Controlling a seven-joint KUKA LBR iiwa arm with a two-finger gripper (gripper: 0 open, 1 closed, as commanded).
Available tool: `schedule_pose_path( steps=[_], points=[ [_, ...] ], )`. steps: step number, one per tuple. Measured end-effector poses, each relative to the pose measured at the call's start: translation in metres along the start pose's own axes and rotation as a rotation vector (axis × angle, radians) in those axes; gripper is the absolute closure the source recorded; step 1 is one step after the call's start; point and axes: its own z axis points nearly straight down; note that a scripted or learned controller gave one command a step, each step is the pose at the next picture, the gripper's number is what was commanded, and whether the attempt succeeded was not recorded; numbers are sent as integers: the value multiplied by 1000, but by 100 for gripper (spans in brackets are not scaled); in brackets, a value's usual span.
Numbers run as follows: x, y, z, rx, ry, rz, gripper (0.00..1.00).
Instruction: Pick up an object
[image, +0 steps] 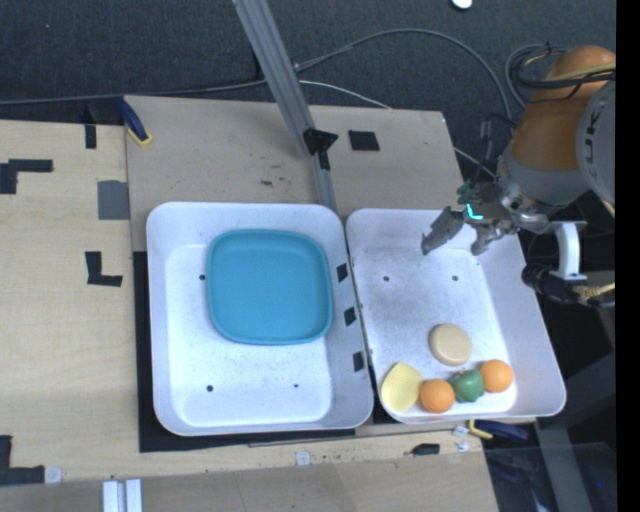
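One camera looks at everything. It sits high above the table (60, 260) and looks down at a slant, so the far edge of the table is at the top of the picture and the near edge is at the bottom. It is far enough back to fit both white bins, the left bin (175, 400) and the right bin (400, 250), side by side in the middle. The arm (560, 130) comes in from the right side of the picture.

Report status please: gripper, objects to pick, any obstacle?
Gripper open, holding nothing, above far end of right bin. Objects clustered at near end: beige disc, yellow piece, two orange balls, green piece. Path clear.
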Motion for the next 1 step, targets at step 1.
schedule_pose_path(
  steps=[1],
  points=[
    [0, 0, 0, 0, 0, 0, 0]
  ],
)
